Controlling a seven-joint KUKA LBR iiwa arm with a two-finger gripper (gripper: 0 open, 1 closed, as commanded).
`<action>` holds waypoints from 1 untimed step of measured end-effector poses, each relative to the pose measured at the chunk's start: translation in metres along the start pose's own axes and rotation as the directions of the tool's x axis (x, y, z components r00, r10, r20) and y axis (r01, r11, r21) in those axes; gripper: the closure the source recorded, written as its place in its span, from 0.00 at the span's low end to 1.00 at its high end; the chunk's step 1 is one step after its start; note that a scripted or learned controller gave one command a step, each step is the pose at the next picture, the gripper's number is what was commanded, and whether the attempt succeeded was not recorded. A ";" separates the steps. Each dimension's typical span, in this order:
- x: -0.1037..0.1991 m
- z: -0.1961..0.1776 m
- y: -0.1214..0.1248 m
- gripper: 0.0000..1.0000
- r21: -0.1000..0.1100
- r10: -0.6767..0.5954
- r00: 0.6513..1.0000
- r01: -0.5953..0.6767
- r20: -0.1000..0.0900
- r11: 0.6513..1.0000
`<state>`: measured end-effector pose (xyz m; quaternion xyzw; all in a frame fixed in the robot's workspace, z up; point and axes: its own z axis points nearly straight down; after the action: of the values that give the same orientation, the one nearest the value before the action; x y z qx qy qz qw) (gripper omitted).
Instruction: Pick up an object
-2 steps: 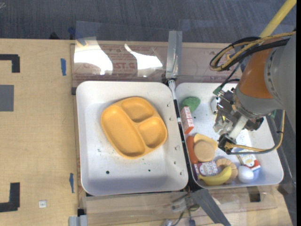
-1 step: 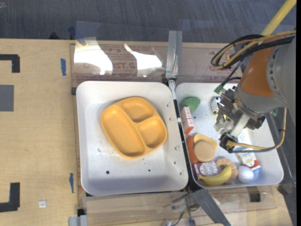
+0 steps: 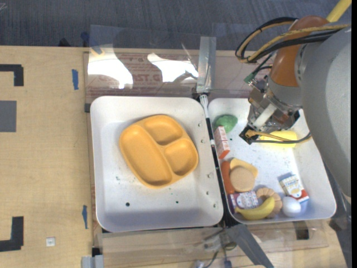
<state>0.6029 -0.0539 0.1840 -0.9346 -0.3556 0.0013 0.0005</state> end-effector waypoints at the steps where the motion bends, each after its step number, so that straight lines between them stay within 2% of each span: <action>1: -0.086 0.089 -0.010 1.00 0.005 -0.013 1.000 0.013 0.005 1.000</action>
<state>0.5318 -0.1041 0.0955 -0.9323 -0.3616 0.0045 0.0018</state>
